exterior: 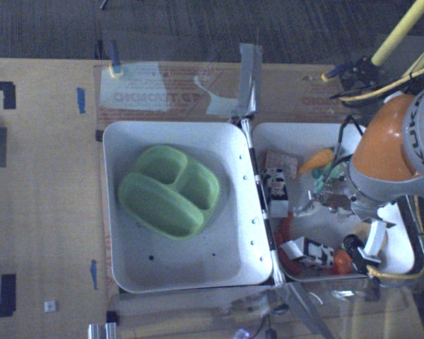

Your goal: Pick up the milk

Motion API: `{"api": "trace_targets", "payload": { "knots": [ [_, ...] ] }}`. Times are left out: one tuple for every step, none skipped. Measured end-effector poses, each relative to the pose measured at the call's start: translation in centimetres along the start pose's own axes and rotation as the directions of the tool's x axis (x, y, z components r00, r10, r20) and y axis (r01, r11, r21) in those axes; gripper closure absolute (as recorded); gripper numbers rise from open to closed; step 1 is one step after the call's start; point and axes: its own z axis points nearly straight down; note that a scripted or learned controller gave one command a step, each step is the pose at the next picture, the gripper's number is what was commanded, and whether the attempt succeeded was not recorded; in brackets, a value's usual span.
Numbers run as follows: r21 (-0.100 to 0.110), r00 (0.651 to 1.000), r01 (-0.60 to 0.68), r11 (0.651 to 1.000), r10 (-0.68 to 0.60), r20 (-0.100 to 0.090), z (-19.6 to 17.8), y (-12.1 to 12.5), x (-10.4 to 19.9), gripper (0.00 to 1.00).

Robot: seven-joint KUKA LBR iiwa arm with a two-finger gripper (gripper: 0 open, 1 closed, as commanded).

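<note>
- The small white milk carton with black cow patches [276, 191] stood in the right-hand shallow white bin [403, 256], against its left wall, just beside the divider between the two bins.
- The two-finger gripper [324, 198] hung over the middle of that same bin, below the grey and orange arm [389, 154]; whether it was spread or pressed together could not be told.
- The carton lay to the gripper's left in the view, near but apart, its long axis running roughly up and down the picture.
- A green sectioned plastic plate [169, 189] sat in the left-hand bin [127, 260], well apart.
</note>
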Motion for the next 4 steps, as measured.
{"api": "trace_targets", "payload": {
  "knots": [
    [0.003, 1.000, 0.001, 1.000, -0.001, 0.000, -0.6, 0.1, 0.0, 1.00],
    [-0.006, 0.990, 0.142, 0.990, -0.142, 0.002, -7.6, -2.6, -4.7, 1.00],
    [-0.007, 0.965, 0.263, 0.965, -0.263, 0.003, -10.1, -2.8, -2.6, 1.00],
    [-0.007, 0.962, 0.272, 0.962, -0.272, 0.003, -10.3, -2.7, -4.0, 1.00]
  ]
}}
